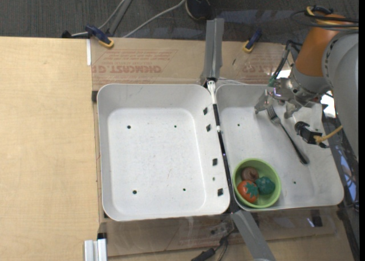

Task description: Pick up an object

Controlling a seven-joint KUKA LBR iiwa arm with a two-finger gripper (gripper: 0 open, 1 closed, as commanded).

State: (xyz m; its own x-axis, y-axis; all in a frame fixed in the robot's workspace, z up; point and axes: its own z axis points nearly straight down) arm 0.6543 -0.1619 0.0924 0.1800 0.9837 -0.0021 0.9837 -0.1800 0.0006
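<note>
A green bowl (pixel 257 183) stands in the right bin (pixel 319 191) near its front left corner. In the bowl lie a brown round piece (pixel 249 173), a red-orange piece (pixel 247 190) and a teal piece (pixel 265 184). My gripper (pixel 283 133) hovers over the back right part of the same bin, well behind and to the right of the bowl. Its fingers (pixel 296 145) are spread open with nothing between them. The grey arm with its orange band (pixel 315 49) reaches in from the right.
The left bin (pixel 108 157) lies beside the right one, with a grey divider post (pixel 214 49) between them at the back. Clamps (pixel 100 36) and cables sit behind the bins. A wooden board (pixel 43 140) covers the left.
</note>
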